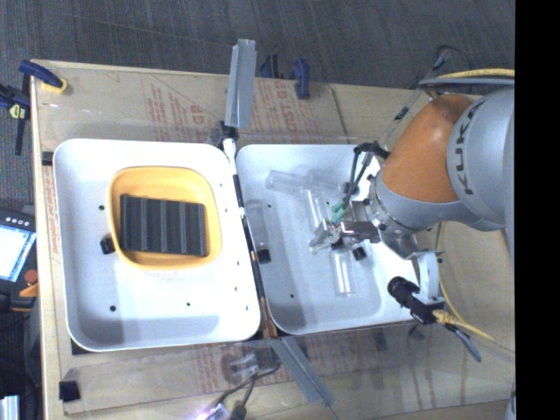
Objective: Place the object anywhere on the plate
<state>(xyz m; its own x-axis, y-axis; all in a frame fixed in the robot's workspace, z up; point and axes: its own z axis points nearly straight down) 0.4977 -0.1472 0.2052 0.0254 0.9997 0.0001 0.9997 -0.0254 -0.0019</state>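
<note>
i see two bins side by side on the bench: the plate lies in the left bin; the tool hangs over the right bin, beside clear tubes.

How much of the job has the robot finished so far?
Nothing looks done yet. The yellow plate in the left bin carries only a dark ridged block. The end effector is down in the right bin among clear plastic items. Carrying one across to the plate is left.

Arm reaches leftward, tool lowered.
</note>
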